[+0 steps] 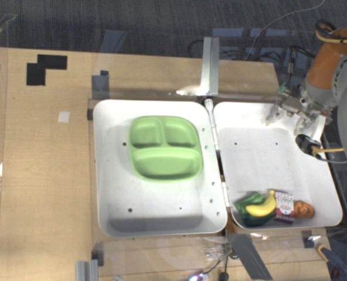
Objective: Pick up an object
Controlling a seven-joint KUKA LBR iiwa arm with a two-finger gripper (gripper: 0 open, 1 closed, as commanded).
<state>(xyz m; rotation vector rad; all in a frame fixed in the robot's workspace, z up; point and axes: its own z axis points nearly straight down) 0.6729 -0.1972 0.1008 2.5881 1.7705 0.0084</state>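
- The arm (337, 63) enters at the right, its orange band sitting above the far right corner of the right bin (267, 157).
- The gripper (291, 111) hangs at that bin's far right edge; how its jaws stand I cannot tell, and nothing is visibly held.
- The objects lie well apart from it, bunched in the near corner of the right bin.
- A yellow banana (264, 206) rests on a dark green toy vegetable (249, 199).
- Just to their right, touching them, lies a small red-and-white packet (285, 204) with an orange-brown piece (304, 209) beside it.
- A green divided plate (163, 146) sits flat in the left bin (115, 209), three compartments facing up.
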